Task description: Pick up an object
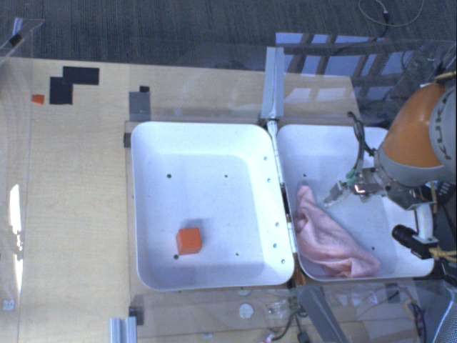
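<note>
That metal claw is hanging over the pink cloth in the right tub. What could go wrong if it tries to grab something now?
1. The crumpled pink cloth is soft; the end effector might pinch only a fold, which could slip out.
2. The cloth lies against the right white bin's left wall, so a grab there may bump the wall.
3. The small orange block sits in the left white bin, a long reach away.

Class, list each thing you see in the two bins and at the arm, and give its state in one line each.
Small orange cube: resting flat in the left white bin, untouched.
Pink crumpled cloth: lying bunched in the right white bin.
End effector: over the right bin, just above the cloth's upper edge, holding nothing visible.
</note>
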